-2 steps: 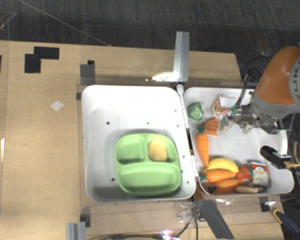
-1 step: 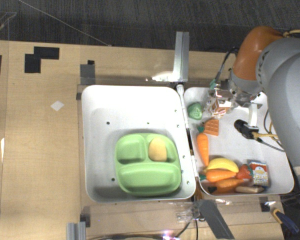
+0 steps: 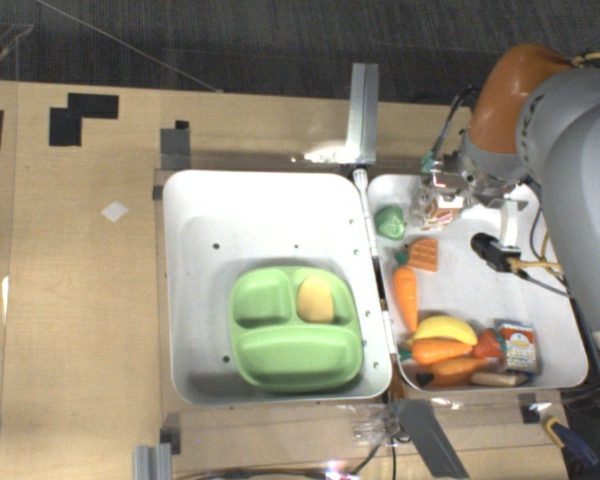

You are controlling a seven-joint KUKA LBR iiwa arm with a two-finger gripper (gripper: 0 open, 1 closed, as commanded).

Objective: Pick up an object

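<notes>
My gripper [image 3: 436, 211] hangs over the far end of the right bin [image 3: 540, 308], reaching in from the right below the orange wrist band. Just left of it lies a small green round thing [image 3: 389, 222]. An orange waffle-like square [image 3: 424, 254] sits right below the gripper. A carrot [image 3: 406, 297] lies along the bin's left wall. At the near end a banana [image 3: 446, 327], further orange pieces [image 3: 443, 351] and a small printed box [image 3: 517, 344] are heaped together. Nothing is clearly seen between the fingers.
The left bin [image 3: 210, 238] holds a green divided plate [image 3: 295, 326] with a yellow egg-shaped thing [image 3: 316, 298] in its upper right compartment. A metal post [image 3: 364, 118] stands behind the wall between the bins.
</notes>
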